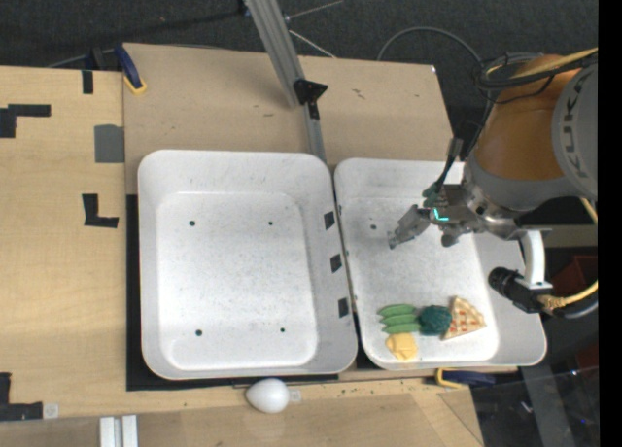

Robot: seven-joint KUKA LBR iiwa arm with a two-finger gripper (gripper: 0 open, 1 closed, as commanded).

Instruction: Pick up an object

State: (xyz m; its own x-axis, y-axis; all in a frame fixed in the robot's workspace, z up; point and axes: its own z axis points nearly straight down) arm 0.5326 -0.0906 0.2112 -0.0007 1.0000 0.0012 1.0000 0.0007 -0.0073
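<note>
Gripper (pixel 406 232) hovers over right bin (pixel 362 175), jaw state indiscernible. Toys clustered at near edge: align above pizza slice (pixel 466 319), descend vertically, close.

The two white bins (pixel 238 260) are viewed from one fixed camera set high above them, tilted downward, with the surface (pixel 58 144) seen around them.

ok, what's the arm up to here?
The arm's gripper sits over the right bin, near its upper middle, with nothing visibly between its fingers. The toys are bunched at that bin's near edge: a green pod, a yellow piece, a broccoli and a pizza slice. No pick yet. A white egg lies on the bench outside the bins.
</note>
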